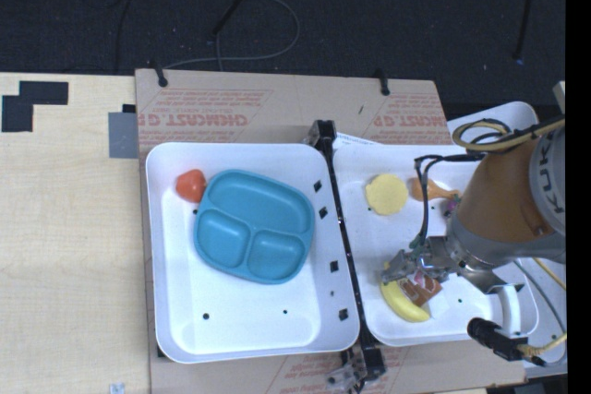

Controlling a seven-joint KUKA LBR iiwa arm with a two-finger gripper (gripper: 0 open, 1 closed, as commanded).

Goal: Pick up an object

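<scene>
My gripper [413, 277] is low in the right bin [369, 291], near its front edge. It sits right over a yellow banana [404, 302] and a small brown-and-red object [424, 289] beside it. The arm's orange band [499, 198] rises behind it to the right. A pale yellow round piece [386, 195] lies toward the back of the same bin, and an orange-and-white item [434, 190] peeks out next to the arm. Whether anything sits between the fingers is hidden by the wrist.
In the left bin [175, 309] lies a blue divided plate [254, 225] with a red tomato-like ball [191, 185] at its back-left corner. A black divider [337, 235] separates the bins. Cables loop over the right bin's back right.
</scene>
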